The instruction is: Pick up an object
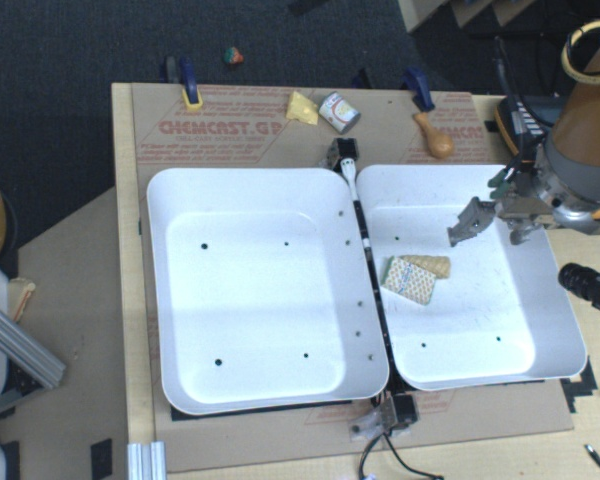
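In the right bin (540, 353) lies a small tan and white patterned packet (414, 277), near the bin's left side. My gripper (492, 223) hangs over the upper right part of that bin, up and to the right of the packet and apart from it. Its two grey fingers (468, 222) are spread, and nothing is between them. The arm's orange band shows at the right edge, above the wrist.
The left bin (180, 198) sits beside the right one, with a black strip (360, 238) along the seam. On the board behind the bins lie a yellow piece (302, 109), a small white box (339, 112) and a wooden pear-shaped object (434, 135). Blue clamps hold the far edge.
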{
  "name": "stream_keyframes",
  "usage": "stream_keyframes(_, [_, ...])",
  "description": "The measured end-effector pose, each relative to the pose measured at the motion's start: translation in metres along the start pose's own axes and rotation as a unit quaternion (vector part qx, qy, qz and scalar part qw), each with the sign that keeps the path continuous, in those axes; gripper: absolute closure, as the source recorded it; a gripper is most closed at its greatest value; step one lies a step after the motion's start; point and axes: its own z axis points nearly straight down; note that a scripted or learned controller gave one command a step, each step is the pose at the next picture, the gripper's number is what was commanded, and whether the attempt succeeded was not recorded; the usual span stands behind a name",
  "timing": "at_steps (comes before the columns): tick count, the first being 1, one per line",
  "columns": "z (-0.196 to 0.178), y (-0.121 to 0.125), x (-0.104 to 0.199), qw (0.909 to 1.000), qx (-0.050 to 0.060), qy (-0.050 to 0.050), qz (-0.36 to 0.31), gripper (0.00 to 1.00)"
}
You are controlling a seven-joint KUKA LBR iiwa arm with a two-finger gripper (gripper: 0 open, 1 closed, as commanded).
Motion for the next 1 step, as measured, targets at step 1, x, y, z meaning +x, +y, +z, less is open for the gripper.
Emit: stream_keyframes(1, [-0.1764, -0.0157, 0.0120, 0.9999, -0.011, -0.002, -0.001, 0.00])
